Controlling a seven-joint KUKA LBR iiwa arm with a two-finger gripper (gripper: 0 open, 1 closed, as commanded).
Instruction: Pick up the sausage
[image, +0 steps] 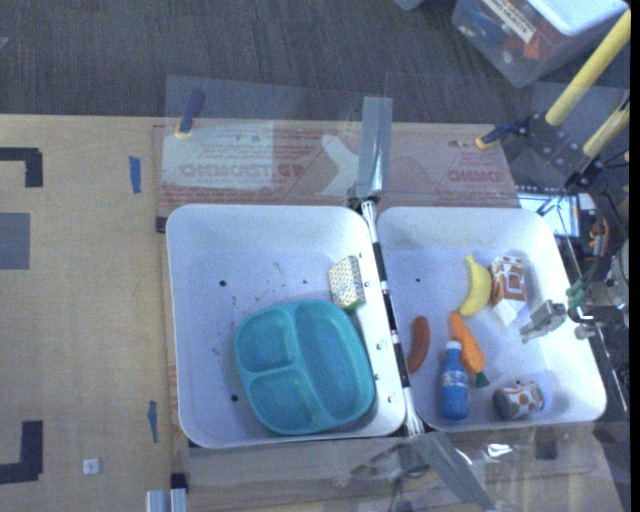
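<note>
White plastic forms both shallow bins. The left bin (200, 250) carries a teal divided tray (303, 367) toward its 5 o'clock corner, with a small yellow patterned sponge (347, 282) touching the tray's rim at 1 o'clock.

The right bin (430, 245) carries the sausage (418, 343), reddish-brown, lying lengthwise near the wall at 9 o'clock, apart from the other items. At 3 o'clock from it lies an orange carrot (468, 347), and a blue bottle (454, 382) stands just beside the carrot at 6 o'clock. A yellow banana (477, 284) lies at 12 o'clock of the carrot, a red-and-white packet (509, 279) just beside it. A small can (519, 399) lies near the 5 o'clock corner.

The gripper (545, 320) sits over the bin's 3 o'clock side, well apart from the sausage; whether it is spread or closed cannot be determined.
</note>
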